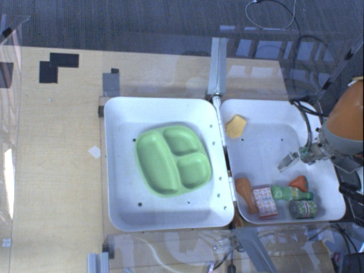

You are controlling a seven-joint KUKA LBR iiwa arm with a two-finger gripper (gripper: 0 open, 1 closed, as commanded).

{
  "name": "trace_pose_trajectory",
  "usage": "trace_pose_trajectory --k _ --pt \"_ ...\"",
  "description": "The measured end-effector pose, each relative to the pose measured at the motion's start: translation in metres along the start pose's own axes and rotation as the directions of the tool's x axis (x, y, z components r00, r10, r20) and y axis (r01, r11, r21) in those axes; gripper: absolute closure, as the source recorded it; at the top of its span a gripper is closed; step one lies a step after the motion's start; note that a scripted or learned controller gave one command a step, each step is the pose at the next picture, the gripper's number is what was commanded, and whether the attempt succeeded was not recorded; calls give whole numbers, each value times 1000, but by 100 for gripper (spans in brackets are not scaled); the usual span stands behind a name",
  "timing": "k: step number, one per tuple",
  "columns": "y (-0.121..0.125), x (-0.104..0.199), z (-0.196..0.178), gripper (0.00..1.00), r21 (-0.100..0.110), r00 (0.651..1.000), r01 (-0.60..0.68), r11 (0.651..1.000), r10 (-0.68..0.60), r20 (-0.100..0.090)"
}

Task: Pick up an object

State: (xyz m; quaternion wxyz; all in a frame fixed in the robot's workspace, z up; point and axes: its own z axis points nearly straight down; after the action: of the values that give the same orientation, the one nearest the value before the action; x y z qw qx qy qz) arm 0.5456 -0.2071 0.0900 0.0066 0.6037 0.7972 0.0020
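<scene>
Over right bin [267, 124] | tool [289, 161] hovers, fingers apart, empty | step: approach | next: descend onto carrot [244, 191] or box [265, 202]

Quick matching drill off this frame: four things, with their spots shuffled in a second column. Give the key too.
Things:
1. green divided tray
2. yellow piece
3. green can
4. orange carrot-like piece

Places:
A. right bin, far corner next to the divider
B. right bin, near edge on the arm's side
C. middle of the left bin
D. right bin, near corner by the divider, beside the small carton

Pairs: 1-C, 2-A, 3-B, 4-D
</scene>
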Motion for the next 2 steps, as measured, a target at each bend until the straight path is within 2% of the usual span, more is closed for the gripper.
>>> trace_pose_trajectory --k 1,2 --pt "-52 15 -1 0 -2 1000 9 1000 -9 0" --pt "-49 16 -12 100 -7 1000 11 1000 -11 1"
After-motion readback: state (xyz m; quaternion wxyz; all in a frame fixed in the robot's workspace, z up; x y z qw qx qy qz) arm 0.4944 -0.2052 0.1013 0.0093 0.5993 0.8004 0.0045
